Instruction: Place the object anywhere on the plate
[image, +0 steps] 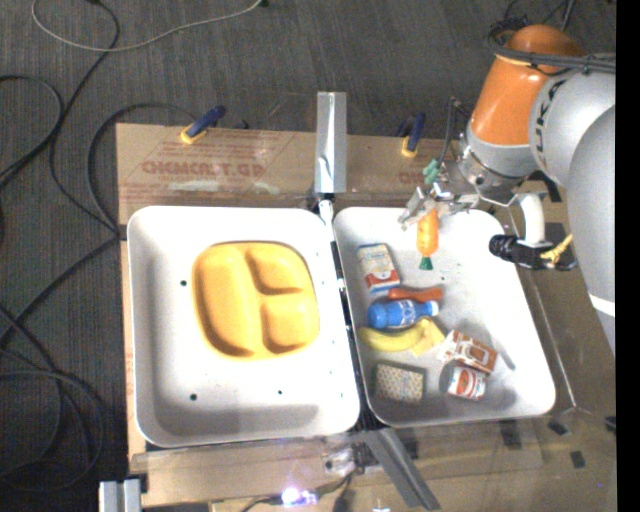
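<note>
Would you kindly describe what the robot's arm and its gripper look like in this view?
The arm is bulky, with rounded pale grey casings and a broad orange band above the wrist. Dark lettering shows on the grey shell beside the band. The gripper is a small metal assembly with thin fingers and a green part near its base.

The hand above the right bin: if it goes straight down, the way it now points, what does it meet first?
The hand holds a toy carrot hanging point down. Going straight down, the carrot's tip would probably meet the bare white floor of the right bin first, beside the small carton. Depth is hard to judge.
</note>
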